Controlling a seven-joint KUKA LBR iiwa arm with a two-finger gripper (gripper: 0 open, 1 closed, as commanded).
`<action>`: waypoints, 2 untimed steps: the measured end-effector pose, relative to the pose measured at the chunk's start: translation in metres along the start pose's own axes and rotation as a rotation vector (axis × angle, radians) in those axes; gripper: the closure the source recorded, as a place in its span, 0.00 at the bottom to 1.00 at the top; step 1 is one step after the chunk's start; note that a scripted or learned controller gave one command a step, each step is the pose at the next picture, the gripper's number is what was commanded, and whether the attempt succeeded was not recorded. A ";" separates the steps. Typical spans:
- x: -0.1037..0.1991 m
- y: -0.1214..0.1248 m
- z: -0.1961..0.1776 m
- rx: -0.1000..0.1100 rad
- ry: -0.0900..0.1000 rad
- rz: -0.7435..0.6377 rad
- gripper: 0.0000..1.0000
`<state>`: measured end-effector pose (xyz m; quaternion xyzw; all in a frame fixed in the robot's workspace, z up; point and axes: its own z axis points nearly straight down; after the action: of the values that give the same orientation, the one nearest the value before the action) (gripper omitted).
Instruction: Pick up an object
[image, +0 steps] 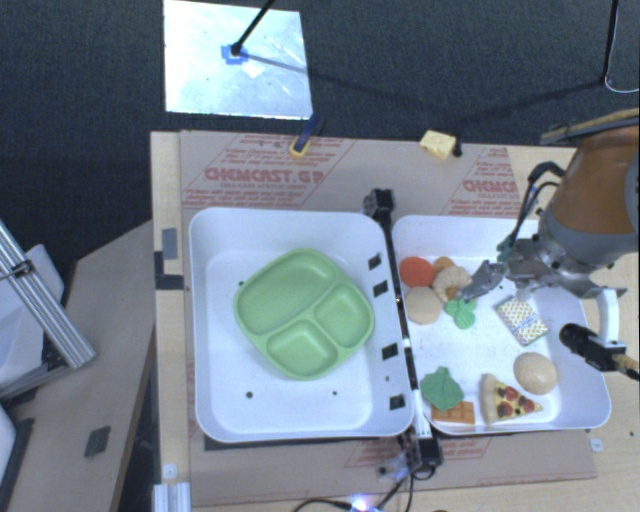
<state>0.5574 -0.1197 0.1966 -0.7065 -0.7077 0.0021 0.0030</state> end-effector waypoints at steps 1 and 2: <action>0.000 0.002 -0.004 -0.008 -0.001 -0.001 0.00; 0.004 0.009 0.041 -0.005 0.000 -0.001 0.00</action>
<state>0.5659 -0.1160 0.1558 -0.7062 -0.7081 0.0006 0.0012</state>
